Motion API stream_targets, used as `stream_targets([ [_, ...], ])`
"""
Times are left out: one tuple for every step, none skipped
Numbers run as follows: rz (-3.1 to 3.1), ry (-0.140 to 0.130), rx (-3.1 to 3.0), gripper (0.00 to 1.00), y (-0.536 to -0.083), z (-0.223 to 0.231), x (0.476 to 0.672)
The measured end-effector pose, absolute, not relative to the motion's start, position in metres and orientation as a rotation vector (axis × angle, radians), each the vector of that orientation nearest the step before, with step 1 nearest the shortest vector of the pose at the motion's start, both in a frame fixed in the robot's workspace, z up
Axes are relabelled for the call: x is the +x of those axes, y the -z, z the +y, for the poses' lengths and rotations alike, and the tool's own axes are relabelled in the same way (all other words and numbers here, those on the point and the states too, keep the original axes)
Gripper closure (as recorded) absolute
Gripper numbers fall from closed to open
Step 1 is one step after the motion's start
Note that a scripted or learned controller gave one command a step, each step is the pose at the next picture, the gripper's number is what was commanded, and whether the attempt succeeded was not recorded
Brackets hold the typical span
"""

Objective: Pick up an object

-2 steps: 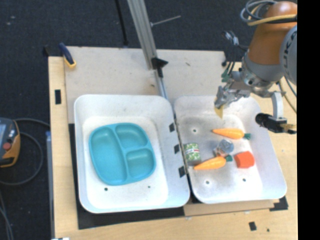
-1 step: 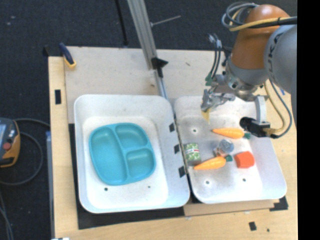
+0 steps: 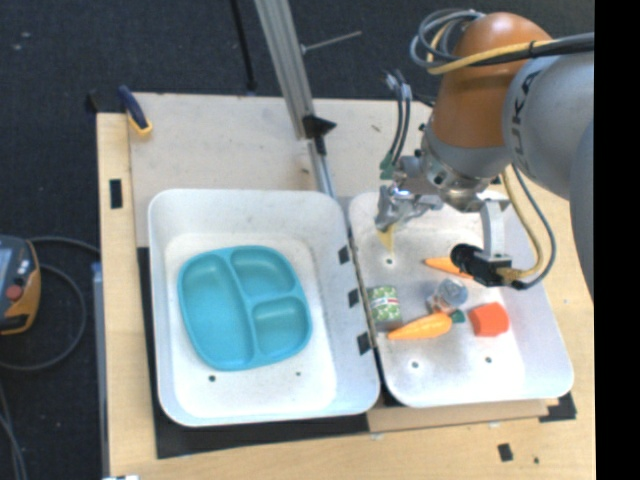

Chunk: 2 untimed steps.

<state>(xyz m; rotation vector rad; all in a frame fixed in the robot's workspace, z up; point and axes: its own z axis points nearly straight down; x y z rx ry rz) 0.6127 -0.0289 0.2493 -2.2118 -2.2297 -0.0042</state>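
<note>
My gripper (image 3: 387, 224) hangs over the far left part of the right bin (image 3: 530, 368), above bare bin floor and apart from every object. In front of it, by the bin's left wall, lies a small green and white packet (image 3: 383, 303). An orange carrot (image 3: 422, 328) lies just right of the packet. A second, smaller carrot (image 3: 438, 265) lies further back. Between them rests a grey-blue lump (image 3: 450, 294). An orange-red block (image 3: 489, 319) sits to the right.
The left bin (image 3: 170, 218) holds a turquoise divided plate (image 3: 245, 306). A slanted aluminium post (image 3: 290, 68) rises behind the bins, near the arm's wrist. The front right of the right bin has bare floor.
</note>
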Motion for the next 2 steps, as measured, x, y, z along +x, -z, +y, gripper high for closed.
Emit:
stream_targets([
  [-2.230, 0.004, -2.211, 1.00, -0.258, 0.021, 0.597],
  [-2.231, 0.005, -2.212, 1.00, -0.260, 0.076, 0.592],
])
